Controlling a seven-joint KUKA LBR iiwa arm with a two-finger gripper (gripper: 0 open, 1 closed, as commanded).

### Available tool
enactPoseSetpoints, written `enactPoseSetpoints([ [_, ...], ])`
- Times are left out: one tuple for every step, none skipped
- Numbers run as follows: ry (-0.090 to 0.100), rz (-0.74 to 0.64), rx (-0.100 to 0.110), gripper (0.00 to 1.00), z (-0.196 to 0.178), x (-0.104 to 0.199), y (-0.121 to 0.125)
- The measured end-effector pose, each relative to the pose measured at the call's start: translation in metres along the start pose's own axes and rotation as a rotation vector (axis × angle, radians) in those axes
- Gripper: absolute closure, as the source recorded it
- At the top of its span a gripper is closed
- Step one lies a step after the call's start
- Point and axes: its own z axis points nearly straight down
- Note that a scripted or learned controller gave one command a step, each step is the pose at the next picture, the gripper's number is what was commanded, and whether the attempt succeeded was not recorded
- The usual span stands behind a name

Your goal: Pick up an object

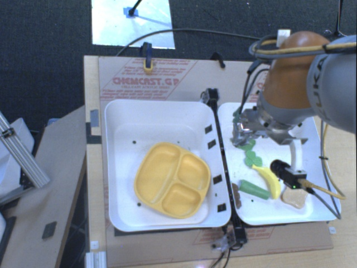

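My gripper (240, 132) hangs low over the upper left of the right bin (312, 214), below the grey and orange arm. Just under it lies a small green piece (249, 146), touching or nearly touching the gripper's tip. I cannot tell whether anything is held. Nearer the front of the same bin lie a light green piece (252, 160), a yellow banana (269, 181), a dark green cucumber-like stick (254, 189) and a tan slice of bread (294, 198).
The left bin (120, 149) holds a yellow divided plate (172, 179). A black-clipped divider (217, 149) runs between the two bins. A small brown item (236, 196) lies by the right bin's left wall.
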Motion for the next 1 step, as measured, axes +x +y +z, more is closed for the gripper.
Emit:
enactPoseSetpoints([
  [0.000, -0.001, -0.001, 1.00, -0.0039, 0.0617, 0.0006],
])
